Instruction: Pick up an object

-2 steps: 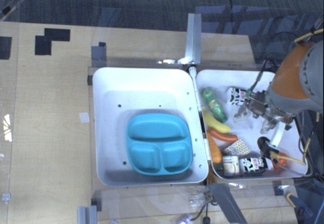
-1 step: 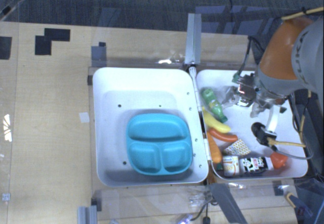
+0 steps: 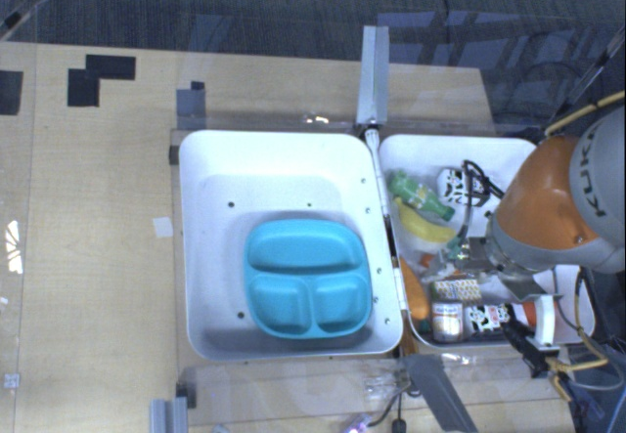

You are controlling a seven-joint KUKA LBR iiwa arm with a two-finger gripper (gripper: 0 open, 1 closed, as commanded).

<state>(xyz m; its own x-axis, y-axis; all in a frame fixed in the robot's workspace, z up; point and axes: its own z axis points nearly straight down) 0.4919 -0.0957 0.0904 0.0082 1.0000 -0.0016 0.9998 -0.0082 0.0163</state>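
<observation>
Hand [image 3: 460,292] half-hidden amid clutter [image 3: 430,216]

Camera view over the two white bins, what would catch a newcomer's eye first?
Probably the bright blue plastic divided tray, lying alone in the left shallow white bin. Next, the grey robot arm with its big orange band, reaching in from the right over the right shallow white bin. That bin holds a crowded jumble, including a green plastic bottle and a yellow banana-like piece near its left wall.
</observation>
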